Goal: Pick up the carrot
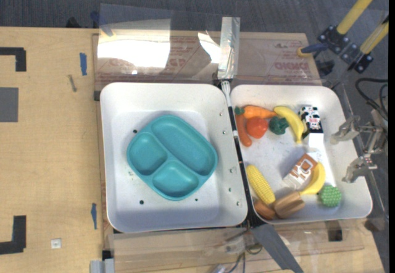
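carrot (258, 112) lies at the right bin's (345, 105) far left corner, touching a tomato (256, 128) | hand (361, 148) at that bin's right edge, whether apart or together you cannot tell | risk: you may grab the tomato or jam against the wall

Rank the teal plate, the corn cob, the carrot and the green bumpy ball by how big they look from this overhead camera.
1. teal plate, by far the largest
2. corn cob
3. carrot, slightly shorter than the corn, though partly hidden
4. green bumpy ball, smallest
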Action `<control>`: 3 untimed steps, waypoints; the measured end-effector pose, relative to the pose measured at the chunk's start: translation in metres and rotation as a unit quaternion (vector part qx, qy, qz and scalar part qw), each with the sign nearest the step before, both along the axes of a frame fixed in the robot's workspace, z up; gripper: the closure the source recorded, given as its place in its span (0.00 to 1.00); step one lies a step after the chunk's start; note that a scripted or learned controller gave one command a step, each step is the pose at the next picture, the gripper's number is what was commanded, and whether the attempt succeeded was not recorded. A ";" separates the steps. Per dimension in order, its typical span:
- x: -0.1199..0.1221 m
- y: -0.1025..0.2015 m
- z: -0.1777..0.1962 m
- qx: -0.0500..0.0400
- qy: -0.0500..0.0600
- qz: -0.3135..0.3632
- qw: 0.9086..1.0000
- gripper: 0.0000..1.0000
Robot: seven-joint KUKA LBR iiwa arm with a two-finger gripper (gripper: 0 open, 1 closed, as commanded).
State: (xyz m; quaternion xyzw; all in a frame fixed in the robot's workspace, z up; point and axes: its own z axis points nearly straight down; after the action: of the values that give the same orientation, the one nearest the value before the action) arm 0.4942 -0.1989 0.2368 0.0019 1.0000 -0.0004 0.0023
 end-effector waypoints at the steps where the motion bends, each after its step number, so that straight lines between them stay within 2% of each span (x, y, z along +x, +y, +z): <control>1: -0.001 0.053 -0.016 0.002 0.002 -0.376 0.926 0.00; 2: 0.034 0.094 -0.020 0.002 0.000 -0.624 0.782 0.00; 3: 0.101 0.138 0.004 0.002 0.000 -0.689 0.725 0.00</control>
State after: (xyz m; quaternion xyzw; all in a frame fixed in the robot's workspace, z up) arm 0.5950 -0.0614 0.2406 0.6904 0.7234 0.0003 0.0017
